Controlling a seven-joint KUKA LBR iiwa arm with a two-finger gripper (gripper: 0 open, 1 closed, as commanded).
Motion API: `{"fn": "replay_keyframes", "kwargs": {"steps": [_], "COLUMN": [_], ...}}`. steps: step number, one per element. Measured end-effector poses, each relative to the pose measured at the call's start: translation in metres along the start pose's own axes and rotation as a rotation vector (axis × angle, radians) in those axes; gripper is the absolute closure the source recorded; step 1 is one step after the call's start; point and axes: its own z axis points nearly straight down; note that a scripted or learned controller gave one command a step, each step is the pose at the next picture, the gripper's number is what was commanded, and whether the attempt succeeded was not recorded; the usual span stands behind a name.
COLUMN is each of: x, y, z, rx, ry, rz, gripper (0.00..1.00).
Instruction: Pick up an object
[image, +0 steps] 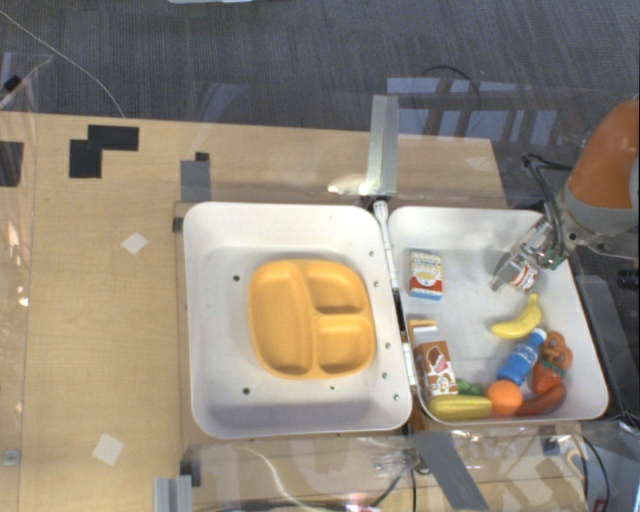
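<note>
Objects for picking are all lying in the right bin (590, 345), and none has been lifted, so the task is judged to be at its start: the approach is under way at most, and the descent, the grasp and the lift are all left to be done.

Going from the near wall of that bin towards the far one, a yellow corn cob (460, 406) is seen against the near wall, with an orange (506, 397) touching its right end and a red piece (543, 401) just beyond that. A brown carton (433, 368) lies by the bin's left wall, just behind the cob. A blue bottle (521, 358) leans between the orange and a red-and-orange toy (553, 354) near the right wall. A banana (518, 321) is found behind the bottle, about mid-bin. A white and red box (426, 274) lies further back, by the left wall. The left bin (215, 330) holds a yellow tray (311, 317).

The gripper (516, 272) is hung over the far right part of the right bin, just behind the banana and apart from it, with the wrist slanted down and leftwards from the grey and orange arm (605, 180). Nothing is seen between the fingers. Whether the claw is open or closed cannot be told, as its tip is small and blurred.
</note>
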Motion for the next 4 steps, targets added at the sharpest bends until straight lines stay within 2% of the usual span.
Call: {"fn": "replay_keyframes", "kwargs": {"steps": [1, 2, 3, 4], "x": [0.034, 0.055, 0.035, 0.083], "y": [0.005, 0.096, 0.097, 0.079], "z": [0.009, 0.026, -0.015, -0.048], "rx": [0.001, 0.001, -0.002, -0.003], "ry": [0.007, 0.006, 0.004, 0.006], "rz": [0.161, 0.38, 0.375, -0.252], "gripper": [0.0, 0.0, 0.0, 0.0]}}
